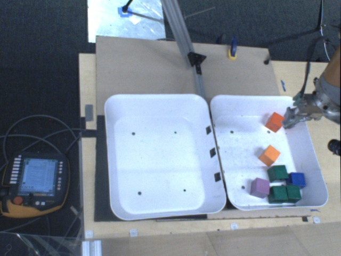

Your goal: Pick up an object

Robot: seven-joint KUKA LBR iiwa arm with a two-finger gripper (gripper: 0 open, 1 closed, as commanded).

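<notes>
In the right bin [234,143] lie several small cubes. A red-orange cube [274,121] sits near the bin's far right wall, and a lighter orange cube [269,155] lies below it. A purple cube [260,187], a blue cube [297,180] and three green cubes [277,173] cluster in the near right corner. My gripper [291,118] hangs low at the bin's right wall, right beside the red-orange cube and on its right. Whether it touches that cube is unclear.
The left bin [113,143] stands beside the right one, with black clips along the shared edge. A slanted metal pole [181,31] crosses the back of the bench. A teach pendant [34,183] lies on the floor at left.
</notes>
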